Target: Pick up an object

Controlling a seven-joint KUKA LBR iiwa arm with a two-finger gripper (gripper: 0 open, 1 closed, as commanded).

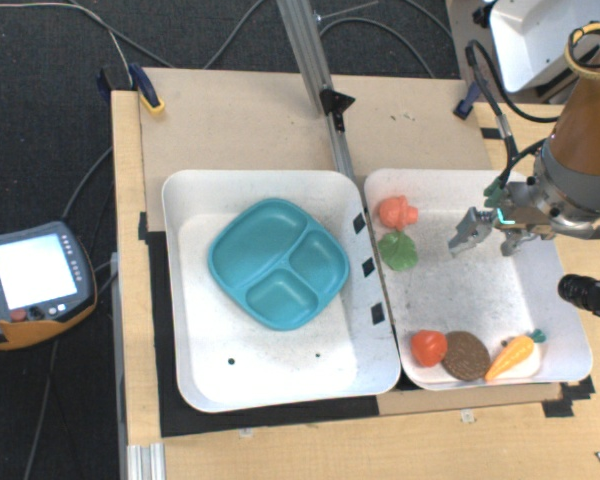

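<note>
Camera view: gripper [488,234] hangs with fingers spread and nothing between them over right bin [480,288], green toy [398,252] near its left wall, likely light, stiff, slick plastic, best pinched across its round middle, orange toy [396,212] touching it.

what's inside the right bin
Along the right bin's left wall: an orange-pink toy and a green one. Near its front edge: a red tomato, a brown patty, a carrot. The end effector covers some floor.
</note>
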